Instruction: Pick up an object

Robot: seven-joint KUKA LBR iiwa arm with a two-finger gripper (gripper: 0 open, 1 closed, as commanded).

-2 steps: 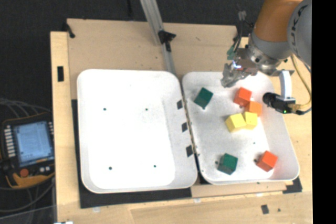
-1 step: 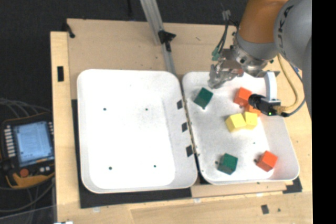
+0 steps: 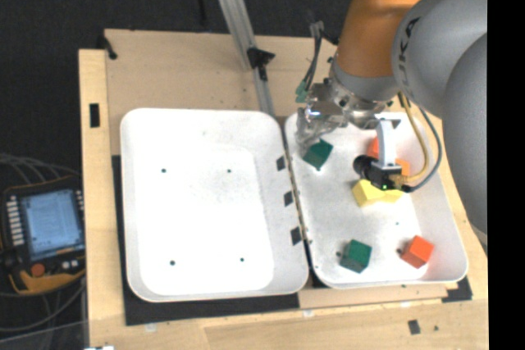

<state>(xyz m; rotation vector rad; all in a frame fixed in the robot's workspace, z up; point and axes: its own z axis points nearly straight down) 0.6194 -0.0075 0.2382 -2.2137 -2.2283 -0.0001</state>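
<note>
The arm comes in from the right, its orange band above the wrist hanging over the far end of the right bin (image 3: 426, 258). The gripper (image 3: 314, 129) sits low over that bin's upper-left corner, close to the divider between the two bins. Just below the fingertips, a touch toward me and to the right in this view, there's a green block (image 3: 318, 153), tilted on a corner so it reads as a diamond. It looks to be right at the tips, maybe between them, but from here I can't tell whether the claw is spread or pinched, or whether it has the block at all.

So the relation that counts: the green block lies directly under the gripper, nearly in line with it, hard against the bin's left wall. My guess is that the wall leaves little room on that side for a finger.

Other candidates lie further off: a yellow block (image 3: 373, 193) mid-bin beside the arm's black fitting, a second green block (image 3: 356, 255) near the front edge, an orange block (image 3: 417, 251) at the front right. The left bin (image 3: 135, 176) sits alongside.
</note>
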